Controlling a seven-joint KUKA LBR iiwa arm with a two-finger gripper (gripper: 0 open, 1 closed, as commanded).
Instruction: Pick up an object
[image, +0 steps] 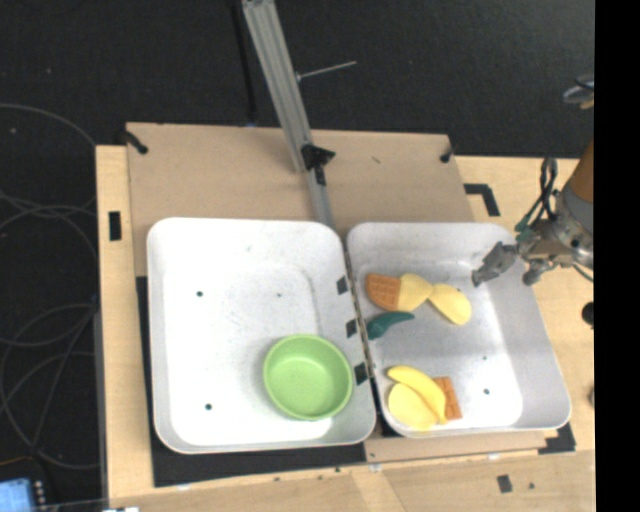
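Hovering over the right shallow white bin (520, 330), the grey two-finger gripper (510, 262) hangs spread and empty, well right of the yellow toy pieces (440, 298).

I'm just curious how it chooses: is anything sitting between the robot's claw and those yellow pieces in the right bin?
Nothing visible does. The gripper hangs over the upper right part of the right bin, and only bare white floor lies between it and the nearest yellow piece. The green bowl sits in the left bin, well aside.
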